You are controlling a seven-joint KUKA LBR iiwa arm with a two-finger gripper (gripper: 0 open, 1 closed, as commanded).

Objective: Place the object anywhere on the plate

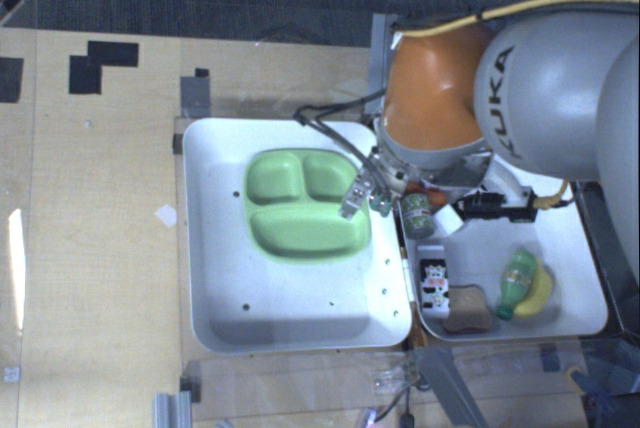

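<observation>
Just to the left of the claw point(362, 197) lies the green plate point(300, 206), and that is the relation everything hangs on: the fingertips sit over the plate's right rim, roughly where the upper right compartment meets the large lower one. We cannot tell whether the claw is open or closed, nor whether anything is caught in it; the tips read as a small pale blur against the green. If it carries something, a short move further left and slightly down would put it over the broad lower compartment, which we judge the safest landing area. The candidate things we can see all lie to the claw's right, in the right bin point(590, 316): a green can point(416, 216) close beside the claw just past the bin divide, a small black-and-white carton point(433, 283) below and to the right, a brown lump point(468, 311) beyond that, and further right a green bottle point(517, 281) resting against a banana point(540, 288). The plate's long axis runs left to right away from the claw, so there is plenty of room that way. The left bin point(290, 316) leaves open white floor below and left of the plate. The bulky grey and orange wrist point(432, 96) hangs above and right of the claw, crowding the wall between bins.
</observation>
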